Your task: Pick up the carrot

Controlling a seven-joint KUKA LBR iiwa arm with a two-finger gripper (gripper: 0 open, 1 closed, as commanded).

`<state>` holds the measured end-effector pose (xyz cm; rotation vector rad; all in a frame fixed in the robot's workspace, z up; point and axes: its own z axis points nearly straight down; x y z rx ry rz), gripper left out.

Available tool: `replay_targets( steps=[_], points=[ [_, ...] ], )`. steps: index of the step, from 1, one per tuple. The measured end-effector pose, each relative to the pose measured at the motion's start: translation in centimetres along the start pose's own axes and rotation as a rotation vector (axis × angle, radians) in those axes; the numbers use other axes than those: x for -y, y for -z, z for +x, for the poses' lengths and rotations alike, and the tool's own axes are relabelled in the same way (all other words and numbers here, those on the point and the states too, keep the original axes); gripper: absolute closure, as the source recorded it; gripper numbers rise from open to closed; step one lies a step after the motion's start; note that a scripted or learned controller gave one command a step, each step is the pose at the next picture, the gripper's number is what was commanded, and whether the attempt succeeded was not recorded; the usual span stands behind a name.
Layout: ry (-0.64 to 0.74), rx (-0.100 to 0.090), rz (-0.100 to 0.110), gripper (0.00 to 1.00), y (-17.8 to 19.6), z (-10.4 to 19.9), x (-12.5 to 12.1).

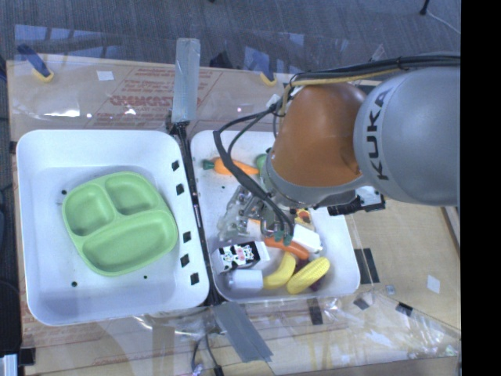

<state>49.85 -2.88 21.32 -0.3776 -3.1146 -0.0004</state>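
- From my seat, the gripper [249, 214] sits low in the right bin [344, 276], under the arm's [329, 143] orange band, roughly over the bin's middle.
- The metal parts there blur into a tangle of cable [235, 163] and linkages, so I cannot tell whether the claw is spread or pressed together, and I see nothing clearly pinched in it.
- The carrot [235, 165] lies near the far wall of the right bin, orange with a green stub toward the divider, partly hidden by the wrist; it is apart from the claw, which hangs nearer the bin's centre.
- Another orange piece [286, 248] rests just beside the claw, next to two yellow banana-like items [299, 272] and a white tagged block [239, 255]. My worry is a grab landing on that lookalike instead of the carrot.
- The cable loops right across the carrot, so a descent there could snag it or nudge the carrot against the wall.
- The green divided plate [119, 222] in the left bin [35, 210] is well clear of all this.
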Motion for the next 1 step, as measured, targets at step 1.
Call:
replay_targets(
  steps=[1],
  points=[
    [-0.289, 0.004, 0.000, 1.00, -2.18, -3.40, -2.95]
  ],
)
